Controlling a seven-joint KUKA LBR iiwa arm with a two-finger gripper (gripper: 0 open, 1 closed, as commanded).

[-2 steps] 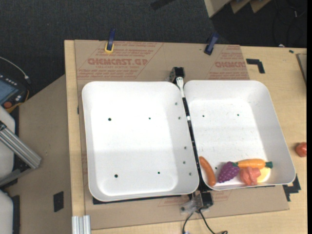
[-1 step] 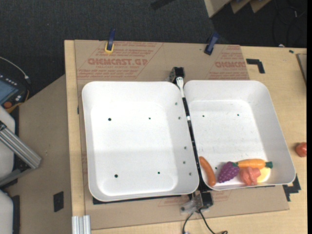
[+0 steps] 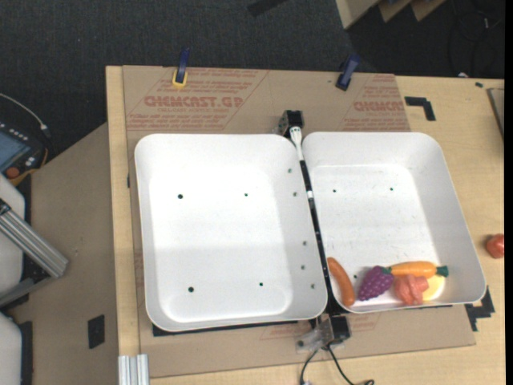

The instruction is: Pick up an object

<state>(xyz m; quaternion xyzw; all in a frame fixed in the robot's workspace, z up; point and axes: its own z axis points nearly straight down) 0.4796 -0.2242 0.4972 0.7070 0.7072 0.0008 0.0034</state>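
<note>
Two shallow white plastic bins sit side by side on the bench (image 3: 120, 215), the left bin (image 3: 160, 215) touching the right bin (image 3: 449, 207). Along the right bin's near edge lie, left to right, an orange toy sausage (image 3: 341, 281), a purple toy grape bunch (image 3: 374, 283), a red toy piece (image 3: 409, 289) and an orange toy carrot (image 3: 417, 269).

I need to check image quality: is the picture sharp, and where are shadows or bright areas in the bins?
Camera view: fairly sharp overall, the toy grapes and carrot are readable. The left bin shows a brighter band across its lower half and a softly shaded upper half. The right bin is evenly lit, without strong glare.
</note>
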